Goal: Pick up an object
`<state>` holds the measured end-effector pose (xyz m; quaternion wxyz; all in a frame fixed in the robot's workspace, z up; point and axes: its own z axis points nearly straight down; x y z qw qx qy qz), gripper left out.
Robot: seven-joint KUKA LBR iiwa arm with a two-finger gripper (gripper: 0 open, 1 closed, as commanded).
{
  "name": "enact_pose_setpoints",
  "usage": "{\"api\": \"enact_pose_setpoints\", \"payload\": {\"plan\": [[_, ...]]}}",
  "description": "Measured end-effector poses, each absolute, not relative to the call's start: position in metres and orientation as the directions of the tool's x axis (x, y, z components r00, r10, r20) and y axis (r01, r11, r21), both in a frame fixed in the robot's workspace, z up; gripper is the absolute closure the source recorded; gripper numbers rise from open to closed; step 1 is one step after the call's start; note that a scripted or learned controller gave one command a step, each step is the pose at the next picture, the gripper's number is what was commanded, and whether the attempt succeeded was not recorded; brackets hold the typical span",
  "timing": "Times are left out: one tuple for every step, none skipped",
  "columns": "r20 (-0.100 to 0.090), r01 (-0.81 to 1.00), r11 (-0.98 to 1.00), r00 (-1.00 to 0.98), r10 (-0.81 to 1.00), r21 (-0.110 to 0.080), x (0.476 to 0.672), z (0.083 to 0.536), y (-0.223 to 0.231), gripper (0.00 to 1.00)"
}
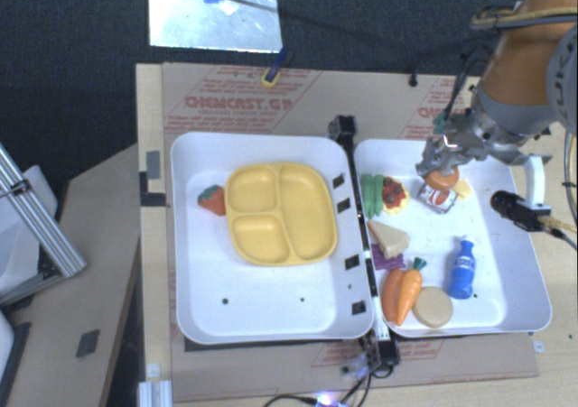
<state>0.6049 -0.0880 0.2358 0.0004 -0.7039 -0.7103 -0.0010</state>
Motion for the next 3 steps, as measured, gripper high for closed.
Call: {"api": "enact_pose_setpoints", "payload": {"plan": [[0.002,1.0,0.008,-0.008,1.0,0.0,0.594,0.235,-0.045,1.0],[0.002,1.0,0.009,-0.009,1.0,-0.001,0.578,0.235,0.002,1.0],[0.0,1.0,0.002,-0.002,1.0,0.0,0.577,0.232,-0.002,1.0]]}}
